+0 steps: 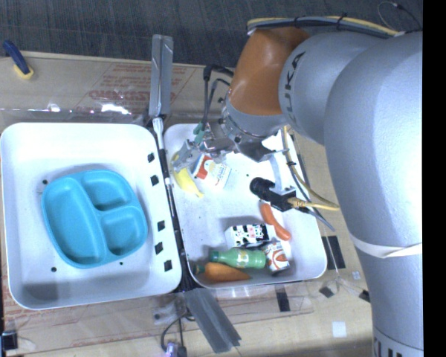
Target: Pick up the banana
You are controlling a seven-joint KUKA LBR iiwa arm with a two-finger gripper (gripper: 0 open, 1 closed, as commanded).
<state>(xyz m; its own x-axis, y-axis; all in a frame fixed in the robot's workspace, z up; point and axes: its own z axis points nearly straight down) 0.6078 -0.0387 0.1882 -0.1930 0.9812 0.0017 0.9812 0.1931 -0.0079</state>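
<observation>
**Gripper low over the banana at the right bin's left wall**

The banana [187,181] lies in the right bin [208,222], close against that bin's left wall and in its far half. It runs at a slant, with its nearer end pointing toward the bin's middle. The gripper [192,155] hangs low over the bin's far left corner, right at the banana's far end. The wrist crowds the spot, and whether the gripper is wide or narrow cannot be told, nor whether it touches the fruit. The arm [342,125] comes in across the bin's right and far sides, its orange band [264,73] above the far rim.

A small red-and-white packet [208,168] sits just beside the banana, toward the bin's centre. Along the bin's near wall lie a carrot [224,273] and, just behind it, a green bottle [238,258] on its side. A red-and-white can [279,257] stands at the near right corner. A black-and-white patterned box [250,234] rests just behind the bottle. An orange-red, sausage-shaped thing [275,222] lies by the bin's right wall.

Across the right bin's left wall stands the left bin [30,155], which holds a blue divided tray [97,214].
</observation>
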